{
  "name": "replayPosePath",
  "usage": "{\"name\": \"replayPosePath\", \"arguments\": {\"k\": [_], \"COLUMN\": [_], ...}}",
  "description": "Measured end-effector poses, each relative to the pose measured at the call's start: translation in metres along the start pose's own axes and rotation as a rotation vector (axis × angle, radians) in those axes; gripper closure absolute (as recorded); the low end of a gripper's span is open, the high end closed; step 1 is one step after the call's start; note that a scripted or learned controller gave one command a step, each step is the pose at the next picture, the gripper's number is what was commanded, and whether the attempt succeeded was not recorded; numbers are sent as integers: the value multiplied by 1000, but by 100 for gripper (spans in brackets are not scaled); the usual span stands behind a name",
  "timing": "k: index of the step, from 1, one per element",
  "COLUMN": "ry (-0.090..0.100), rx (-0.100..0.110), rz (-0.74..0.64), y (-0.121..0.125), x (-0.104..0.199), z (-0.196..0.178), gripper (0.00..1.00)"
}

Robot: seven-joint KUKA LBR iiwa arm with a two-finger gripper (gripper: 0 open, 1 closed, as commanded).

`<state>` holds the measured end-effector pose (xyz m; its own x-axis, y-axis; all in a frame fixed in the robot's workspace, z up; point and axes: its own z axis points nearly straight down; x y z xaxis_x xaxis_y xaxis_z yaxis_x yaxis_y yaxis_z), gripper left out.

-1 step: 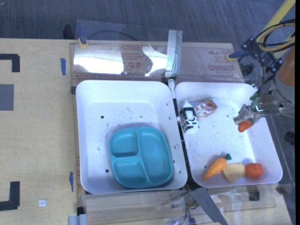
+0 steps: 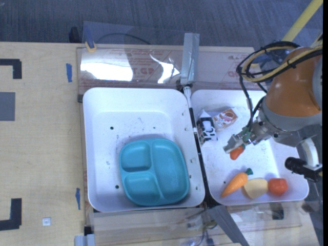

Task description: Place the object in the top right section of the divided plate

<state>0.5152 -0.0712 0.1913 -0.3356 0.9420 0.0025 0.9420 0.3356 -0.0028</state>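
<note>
- Gripper (image 2: 237, 146) over the right bin (image 2: 292, 160), fingers clamped on a small orange-red object (image 2: 236, 153), partly hidden by them.
- Teal divided plate (image 2: 152, 171) in the left bin (image 2: 102, 117).
- Toy carrot (image 2: 234, 183) near the front wall.
- Arm (image 2: 292, 94) cut off at right.

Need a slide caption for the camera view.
End effector over right bin near toy carrot; teal divided plate in left bin.

faint red print on cardboard (image 2: 154, 65), unreadable, small packet (image 2: 224, 118) label illegible
</note>
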Motion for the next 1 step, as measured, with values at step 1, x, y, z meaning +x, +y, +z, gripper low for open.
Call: {"name": "replayPosePath", "arguments": {"k": [1], "ry": [-1], "rx": [-1], "rz": [-233], "y": [-19], "x": [53], "z": [7], "gripper": [100]}}
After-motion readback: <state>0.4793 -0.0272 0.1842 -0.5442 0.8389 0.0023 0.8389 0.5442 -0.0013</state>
